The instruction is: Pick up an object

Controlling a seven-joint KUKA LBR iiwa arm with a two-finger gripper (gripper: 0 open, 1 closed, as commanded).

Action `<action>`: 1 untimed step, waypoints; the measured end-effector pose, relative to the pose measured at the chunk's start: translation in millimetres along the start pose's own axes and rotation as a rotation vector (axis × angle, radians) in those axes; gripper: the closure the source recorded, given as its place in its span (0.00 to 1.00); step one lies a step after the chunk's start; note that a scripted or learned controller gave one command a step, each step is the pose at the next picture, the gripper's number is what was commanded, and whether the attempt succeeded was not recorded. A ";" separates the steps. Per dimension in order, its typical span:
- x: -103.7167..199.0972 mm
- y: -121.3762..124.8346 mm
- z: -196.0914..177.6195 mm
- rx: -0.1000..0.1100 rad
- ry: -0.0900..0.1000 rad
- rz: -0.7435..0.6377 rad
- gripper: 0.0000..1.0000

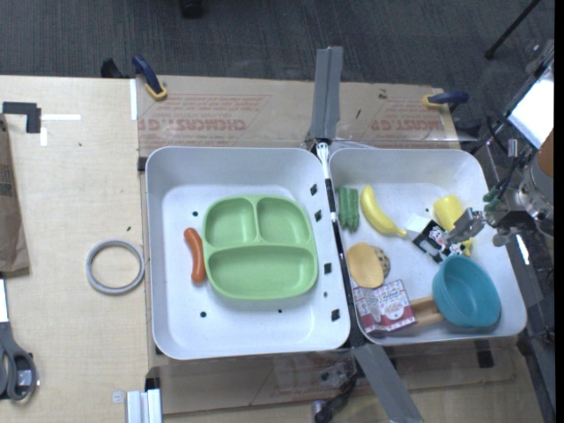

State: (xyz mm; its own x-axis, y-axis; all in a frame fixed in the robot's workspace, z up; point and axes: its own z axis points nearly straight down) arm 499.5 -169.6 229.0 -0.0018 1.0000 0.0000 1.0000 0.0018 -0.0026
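My gripper (pixel 461 228) reaches in from the right and hangs low over the right bin (pixel 414 160). It is just right of a small black and white item (pixel 431 237) and just below a yellow cup (pixel 447 210). A teal bowl (pixel 465 294) sits right below it. Farther left in that bin lie a yellow banana (pixel 381 212), a green pickle (pixel 349 208), a tan bun (pixel 367 264) and a red and white packet (pixel 385 305) over a wooden handle (pixel 424 309). Nothing visibly hangs from the gripper.
The left bin (pixel 229 160) holds a green divided plate (pixel 260 247) and an orange sausage (pixel 196 254). On the bench to the left lie a grey tape ring (pixel 115 265) and scissors (pixel 16 370). A grey divider bar (pixel 327 95) runs between the bins.
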 end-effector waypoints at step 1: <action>-3.3 99.0 78.8 -0.001 -0.001 -0.133 0.00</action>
State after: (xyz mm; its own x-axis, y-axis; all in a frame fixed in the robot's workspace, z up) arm 598.3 -172.8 150.0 -0.1344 0.9909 -0.0007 0.9909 0.1344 -0.0016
